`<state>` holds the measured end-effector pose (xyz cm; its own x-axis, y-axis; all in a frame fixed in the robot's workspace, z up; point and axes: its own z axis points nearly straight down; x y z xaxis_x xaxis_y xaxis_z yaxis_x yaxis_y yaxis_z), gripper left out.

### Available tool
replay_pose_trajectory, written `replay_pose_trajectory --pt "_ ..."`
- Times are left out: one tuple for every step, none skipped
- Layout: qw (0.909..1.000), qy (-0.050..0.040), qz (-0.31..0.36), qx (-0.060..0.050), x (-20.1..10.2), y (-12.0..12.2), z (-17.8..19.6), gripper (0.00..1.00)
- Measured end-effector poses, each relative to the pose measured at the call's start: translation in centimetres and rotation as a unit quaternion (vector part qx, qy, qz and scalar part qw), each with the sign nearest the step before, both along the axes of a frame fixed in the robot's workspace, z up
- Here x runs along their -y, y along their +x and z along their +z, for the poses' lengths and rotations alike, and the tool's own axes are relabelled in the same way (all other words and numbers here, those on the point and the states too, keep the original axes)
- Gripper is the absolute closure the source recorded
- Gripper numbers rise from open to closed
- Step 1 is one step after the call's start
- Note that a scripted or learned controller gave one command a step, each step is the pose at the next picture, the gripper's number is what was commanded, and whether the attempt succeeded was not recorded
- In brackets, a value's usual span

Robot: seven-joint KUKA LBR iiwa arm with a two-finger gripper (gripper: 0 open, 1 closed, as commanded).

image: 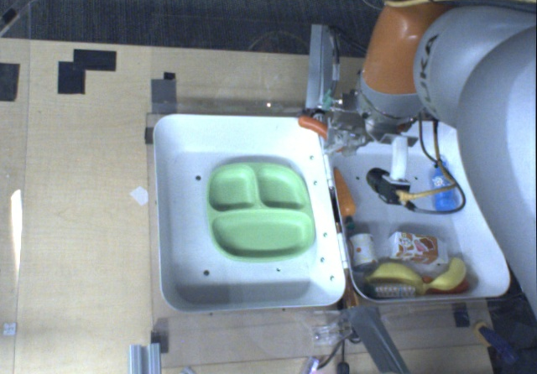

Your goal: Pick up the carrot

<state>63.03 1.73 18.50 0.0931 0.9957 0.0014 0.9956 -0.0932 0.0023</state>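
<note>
Clutter fills the near end of the right bin [482, 267]: a banana [419, 277], a packet [415, 246] and a can [361, 248]. Just behind the can, the carrot [341, 192] lies lengthwise against the left wall of this bin, its dark end towards the can. Farther back, the claw [344, 136] hangs over the far left corner of the bin, beyond the carrot's tip. I cannot tell if it is open or closed, and nothing is seen in its grip.

I judge the step to be the approach, with the carrot not yet taken. The next move calls for coming nearer along the wall and then descending across the carrot. The wall leaves almost no room on one side, while the other side has bare floor. A small orange-red thing [312, 123] sits just beside the claw, on the corner of the left bin [180, 196].
</note>
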Motion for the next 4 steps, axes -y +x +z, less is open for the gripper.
replay_pose_trajectory --pt "0.9974 0.0002 -0.071 -0.001 -7.1 -3.4 -0.1 1.0" --pt "0.9954 -0.001 0.095 0.002 -4.6 3.4 10.1 1.0" --pt "0.9536 -0.0023 0.301 0.002 5.5 4.0 8.4 1.0" --pt "0.9327 -0.0014 0.361 0.002 -4.0 3.5 1.7 1.0"
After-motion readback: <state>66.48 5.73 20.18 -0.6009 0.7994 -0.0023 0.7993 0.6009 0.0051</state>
